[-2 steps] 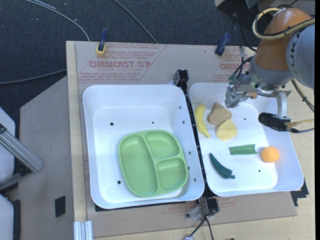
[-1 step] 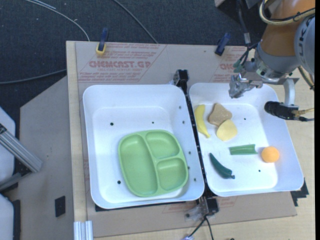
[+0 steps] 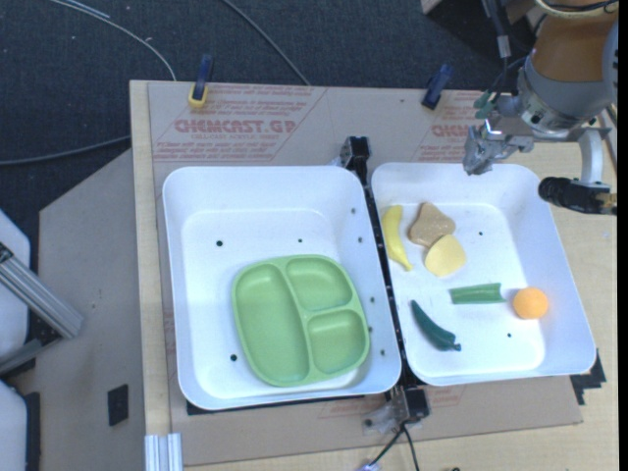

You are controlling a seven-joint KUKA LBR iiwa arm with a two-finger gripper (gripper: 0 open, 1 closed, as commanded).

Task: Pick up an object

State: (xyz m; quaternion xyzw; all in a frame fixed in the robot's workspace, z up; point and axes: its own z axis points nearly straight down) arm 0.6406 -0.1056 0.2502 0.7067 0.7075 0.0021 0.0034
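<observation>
Tan toy bread (image 3: 430, 223) in right bin, well below-left of hand (image 3: 478, 158)

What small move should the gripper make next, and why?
Probably it should travel toward the bin's middle and lower over one item, perhaps the tan piece. The gripper hovers at the far rim of the right bin, holding nothing, and all the items lie nearer the camera.

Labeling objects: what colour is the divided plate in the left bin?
Light green; the divided plate shows best in the camera view, lying in the left bin.
</observation>
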